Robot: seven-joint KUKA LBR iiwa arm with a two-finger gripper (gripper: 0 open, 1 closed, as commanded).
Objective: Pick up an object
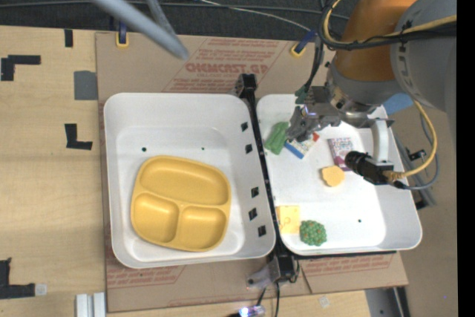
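From my station I see the arm [386, 33] reaching in from the right, its orange band sitting above the wrist, with the gripper [303, 126] lowered into the upper left part of the right bin [371, 234]. I cannot tell from this slanted view whether it is spread or pressed together; the metal parts blur into the objects under them. Just beneath and left of the gripper lies a green block [277, 137], its long axis running on a diagonal from lower left to upper right, its upper end tucked under the gripper. Whether the gripper touches it I cannot say. Right beside it is a small blue and white piece [297, 150], also partly under the tool. Further right in the same bin I make out a white card with purple print [341, 147], a yellow-orange lump [332, 176] near the bin's middle, a pale yellow square [288, 218] by the dividing wall, and a bumpy green ball [312, 232] just beside that square toward the near edge. The left bin [119, 122] holds a yellow divided tray [180, 202] with three compartments, lying flat toward the near side.
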